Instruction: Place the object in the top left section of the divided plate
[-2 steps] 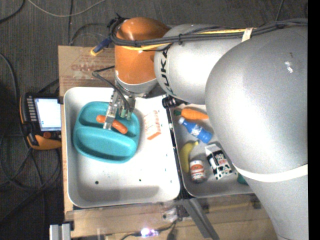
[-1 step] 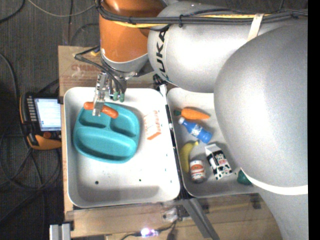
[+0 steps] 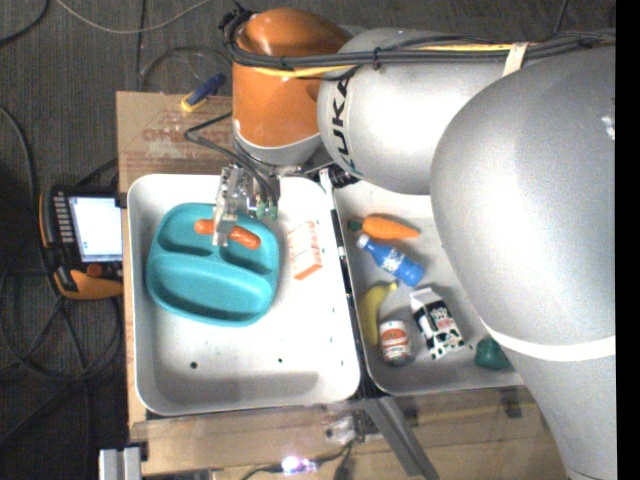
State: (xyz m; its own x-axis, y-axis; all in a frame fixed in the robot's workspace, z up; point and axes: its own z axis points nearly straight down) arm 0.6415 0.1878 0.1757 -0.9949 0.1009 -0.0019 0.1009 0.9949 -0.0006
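A teal divided plate lies in the left bin, toward its upper left. A small orange object lies across the plate's upper part, reaching from the upper-left section over the ridge toward the upper-right one. My gripper comes straight down from the orange-banded wrist and sits right over the middle of the orange object, covering part of it. Whether it has hold of the object does not show from this angle.
A white packet with orange print lies right of the plate. The right bin holds an orange carrot, a blue bottle, a yellow banana, a small can and a carton. The arm's grey body covers the view's right.
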